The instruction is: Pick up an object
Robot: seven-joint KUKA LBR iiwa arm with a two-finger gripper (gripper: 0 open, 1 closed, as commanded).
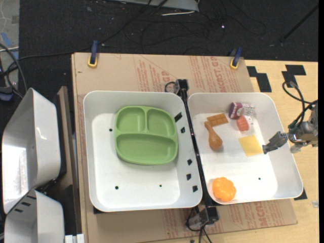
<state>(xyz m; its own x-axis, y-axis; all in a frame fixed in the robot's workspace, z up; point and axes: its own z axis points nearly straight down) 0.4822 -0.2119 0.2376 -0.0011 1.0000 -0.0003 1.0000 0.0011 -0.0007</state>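
**Jaws at the right bin's outer wall, nothing in their grip that I can see**

From my seat I see the jaws (273,142) reaching in over the right edge of the surface (212,72), their dark tip just inside the right wall of the right white bin (288,146). I cannot tell whether they stand apart or together; the tip is too small and dark to read. It sits just beside the flat yellow square block (250,145), and I cannot say if it touches it.

The loose things all lie in that right bin. A brown wooden spoon-shaped piece (214,137) lies near the bin's left wall, with a small orange-brown rectangular block (217,119) just above its handle end. Toward the far wall I see a purple and white crumpled wrapper (240,109), and a small red-pink block (243,124) just beside it. A round orange ball-like toy (224,189) rests against the near wall, well apart from the rest.

The left white bin (96,151) holds a green three-compartment plastic plate (146,135), lying flat toward its far side.
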